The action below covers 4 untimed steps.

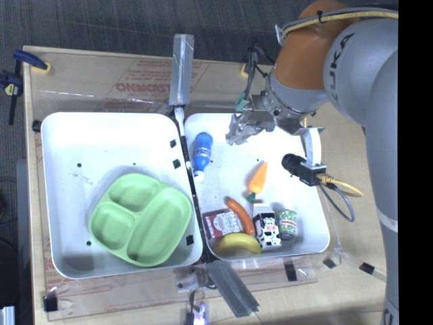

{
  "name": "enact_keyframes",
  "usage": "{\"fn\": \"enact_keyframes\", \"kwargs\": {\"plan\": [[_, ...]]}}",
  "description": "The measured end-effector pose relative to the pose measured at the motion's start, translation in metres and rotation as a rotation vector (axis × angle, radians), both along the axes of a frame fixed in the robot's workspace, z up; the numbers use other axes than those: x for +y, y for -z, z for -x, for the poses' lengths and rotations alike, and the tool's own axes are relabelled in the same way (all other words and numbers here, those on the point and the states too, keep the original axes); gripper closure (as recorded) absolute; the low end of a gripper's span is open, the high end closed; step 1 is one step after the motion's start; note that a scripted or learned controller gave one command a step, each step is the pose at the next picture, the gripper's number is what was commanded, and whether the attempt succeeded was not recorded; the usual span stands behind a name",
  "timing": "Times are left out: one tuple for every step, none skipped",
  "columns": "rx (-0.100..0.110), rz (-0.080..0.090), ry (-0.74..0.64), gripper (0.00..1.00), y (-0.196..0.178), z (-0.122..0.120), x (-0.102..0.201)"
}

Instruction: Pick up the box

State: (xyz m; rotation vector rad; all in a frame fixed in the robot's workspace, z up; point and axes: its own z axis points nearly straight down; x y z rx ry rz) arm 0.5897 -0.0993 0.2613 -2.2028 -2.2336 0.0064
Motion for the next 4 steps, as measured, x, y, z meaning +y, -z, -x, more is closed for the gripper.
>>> {"fn": "enact_keyframes", "kwargs": {"plan": [[-0.003, -0.001, -0.183, 1.00, 0.019, 0.016, -0.026], [-0.001, -0.001, -0.149, 1.00, 0.163, 0.035, -0.003], [-0.008, 0.014, -0.138, 0.00, 0.159, 0.035, -0.013], [-0.004, 0.001, -0.092, 0.00, 0.163, -0.029, -0.044]]}}
